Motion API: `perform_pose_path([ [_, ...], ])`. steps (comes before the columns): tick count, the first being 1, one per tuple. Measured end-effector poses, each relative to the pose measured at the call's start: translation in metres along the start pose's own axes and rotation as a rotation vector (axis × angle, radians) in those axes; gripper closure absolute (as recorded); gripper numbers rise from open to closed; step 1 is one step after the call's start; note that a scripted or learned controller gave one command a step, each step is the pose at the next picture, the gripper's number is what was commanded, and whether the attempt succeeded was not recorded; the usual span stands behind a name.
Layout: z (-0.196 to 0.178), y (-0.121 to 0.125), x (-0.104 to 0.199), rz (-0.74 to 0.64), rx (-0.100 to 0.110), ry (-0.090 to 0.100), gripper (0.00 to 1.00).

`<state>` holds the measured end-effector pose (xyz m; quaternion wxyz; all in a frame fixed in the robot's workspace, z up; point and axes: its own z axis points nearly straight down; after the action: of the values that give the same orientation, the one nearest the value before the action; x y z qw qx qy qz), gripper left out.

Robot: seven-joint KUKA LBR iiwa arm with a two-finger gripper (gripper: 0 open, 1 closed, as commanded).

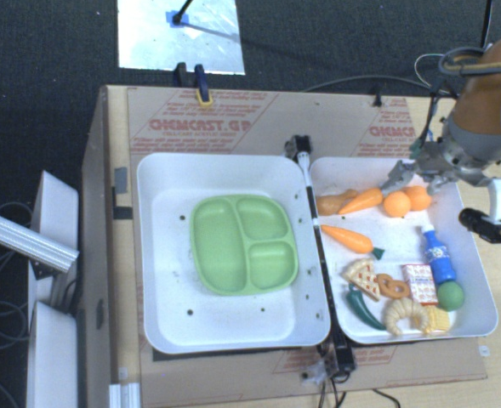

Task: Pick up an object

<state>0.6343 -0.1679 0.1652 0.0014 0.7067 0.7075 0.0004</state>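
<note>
The right bin point(481, 306) holds toy food. Two orange fruits point(395, 204) point(418, 197) lie at its back, beside a carrot point(361, 201). A second carrot point(347, 238) lies toward the middle. My gripper point(418, 181) hangs over the back of this bin, just above the two orange fruits. Its fingers look spread open, with nothing held between them. A blue bottle point(438, 257), a green ball point(451, 295) and a red-and-white packet point(418, 282) sit on the right side.
The left bin point(165, 228) holds a green divided tray point(243, 243). At the front of the right bin lie a pizza slice point(361, 277), a pretzel point(392, 286), a croissant point(401, 314), corn point(435, 318) and a green pepper point(362, 309).
</note>
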Motion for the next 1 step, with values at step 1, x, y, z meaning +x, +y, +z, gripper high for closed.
perform_pose_path([
  [1, 0.0447, 0.0103, -0.0254, 0.0, -0.012, -0.007, 0.0],
])
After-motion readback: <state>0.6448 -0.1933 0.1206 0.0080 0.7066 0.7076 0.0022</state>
